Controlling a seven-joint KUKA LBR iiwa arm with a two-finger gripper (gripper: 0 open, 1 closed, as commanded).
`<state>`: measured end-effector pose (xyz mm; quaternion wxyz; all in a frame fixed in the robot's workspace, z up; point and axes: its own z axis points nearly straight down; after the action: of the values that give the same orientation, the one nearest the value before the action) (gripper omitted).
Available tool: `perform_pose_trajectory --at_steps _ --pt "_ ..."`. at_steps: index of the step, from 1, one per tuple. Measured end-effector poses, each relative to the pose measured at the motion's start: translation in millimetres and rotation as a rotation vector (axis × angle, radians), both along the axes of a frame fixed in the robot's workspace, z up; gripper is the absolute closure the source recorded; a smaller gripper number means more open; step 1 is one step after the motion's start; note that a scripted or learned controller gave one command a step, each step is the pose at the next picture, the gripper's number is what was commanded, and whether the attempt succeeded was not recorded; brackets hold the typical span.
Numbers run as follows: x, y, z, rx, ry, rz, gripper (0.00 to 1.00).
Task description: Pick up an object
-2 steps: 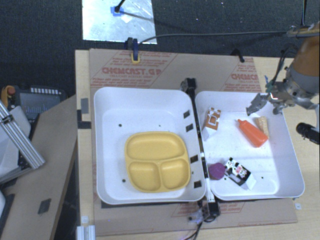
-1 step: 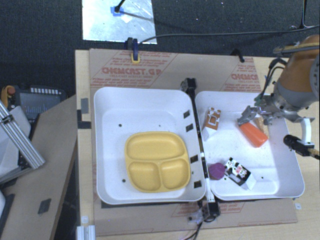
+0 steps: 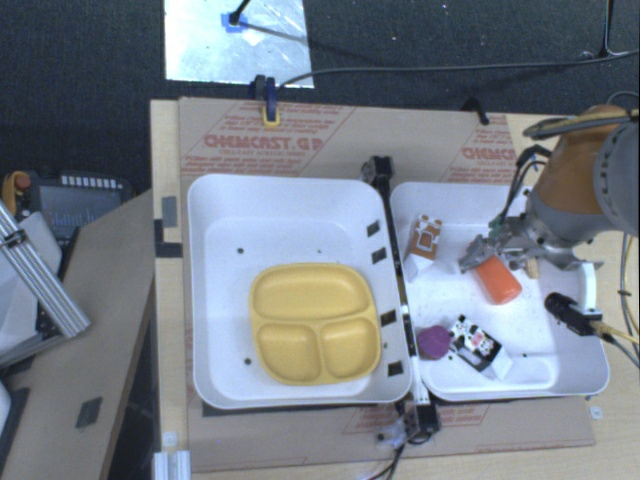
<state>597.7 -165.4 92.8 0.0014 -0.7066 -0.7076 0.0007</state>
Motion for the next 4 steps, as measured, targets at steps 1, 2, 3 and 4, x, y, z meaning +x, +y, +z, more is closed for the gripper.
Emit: perform_pose_trajectory --at_steps 1,2,3,4 --pt "2 -1 14 -0.002 -0.007 0.0 1.0" --pt "4 8 62 -0.002 -0.008 0.003 1.0" --pt "5 7 117 -0.003 -0.01 0.004 1.0" --pt "4 62 110 0.001 -0.005 0.008 1.0"
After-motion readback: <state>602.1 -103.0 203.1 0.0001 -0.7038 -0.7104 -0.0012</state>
